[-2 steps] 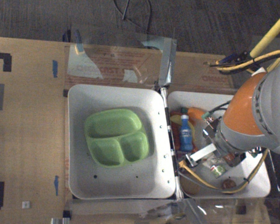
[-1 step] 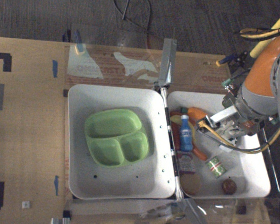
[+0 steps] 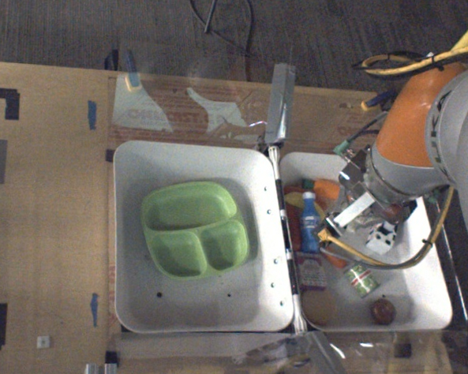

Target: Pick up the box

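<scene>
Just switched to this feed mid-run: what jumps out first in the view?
The green divided plate lies alone in the left bin. The arm's orange band looms over the right bin, where small items crowd together: a blue bottle near the divider, a small can and a brown round thing toward the front.

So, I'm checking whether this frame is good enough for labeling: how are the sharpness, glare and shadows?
Camera view: mildly soft overall, so small items beside the blue bottle blur together; the green tray in the left bin reads clearly; clear plastic sheet above the bins catches pale glare; the arm covers and shades much of the right bin; soft shadow inside the left bin's rim.
</scene>
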